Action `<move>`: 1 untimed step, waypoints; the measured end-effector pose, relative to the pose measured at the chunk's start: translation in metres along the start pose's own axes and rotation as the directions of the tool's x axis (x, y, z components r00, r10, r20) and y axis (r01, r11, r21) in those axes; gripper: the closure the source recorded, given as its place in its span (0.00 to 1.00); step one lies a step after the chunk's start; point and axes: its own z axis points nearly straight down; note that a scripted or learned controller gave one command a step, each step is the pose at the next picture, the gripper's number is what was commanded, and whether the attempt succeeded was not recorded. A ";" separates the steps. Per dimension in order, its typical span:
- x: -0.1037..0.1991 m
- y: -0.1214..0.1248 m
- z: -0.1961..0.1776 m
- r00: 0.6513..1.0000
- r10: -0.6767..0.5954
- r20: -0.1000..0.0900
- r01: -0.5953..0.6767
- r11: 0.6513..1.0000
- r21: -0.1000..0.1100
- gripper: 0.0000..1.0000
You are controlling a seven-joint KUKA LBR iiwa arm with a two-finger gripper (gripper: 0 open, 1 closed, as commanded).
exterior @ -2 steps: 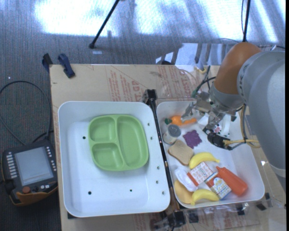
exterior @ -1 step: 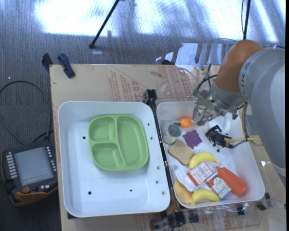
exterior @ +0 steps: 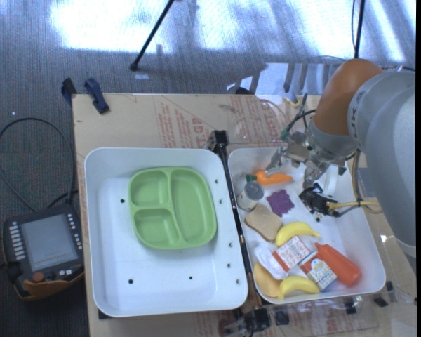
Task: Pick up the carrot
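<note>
Bench (exterior: 161,114) — brown board top, red print on it, w/ two shallow white bins side by side. Arm (exterior: 379,128) comes in from 3 o'clock: big grey body, orange band above the wrist, wrist over the right bin's 12 o'clock end.

Left bin (exterior: 112,272) holds a green divided plate (exterior: 172,207), three compartments, sitting toward the bin's 12 o'clock half. Right bin (exterior: 372,258) is crowded w/ toy food.

Handheld controller (exterior: 43,248) w/ grey screen lies on the floor at 9 o'clock of the bench, black cable looping off at its 12.

In the right bin, approx big to small: orange-red bottle (exterior: 339,264) at 5 o'clock; bread slice (exterior: 264,222) near centre-left; banana (exterior: 296,232) just at 3 o'clock of the bread; second banana (exterior: 297,284) at 6 o'clock; white-and-red packet (exterior: 288,255) between the two bananas; carrot (exterior: 274,178) at the bin's 11 o'clock, lying roughly flat, green top at its 9 o'clock end; purple grapes (exterior: 281,202) just at 6 o'clock of the carrot; small grey can (exterior: 252,190) touching or just beside the carrot's leafy end.

Gripper (exterior: 303,170) sits at approx 3 o'clock of the carrot, close by — whether it's open or closed, can't tell; cables and wrist hardware clutter that spot. Can't tell if it touches the carrot.
</note>
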 end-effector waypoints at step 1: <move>-0.032 0.012 0.016 0.992 0.128 -0.003 -0.128 0.992 -0.008 0.00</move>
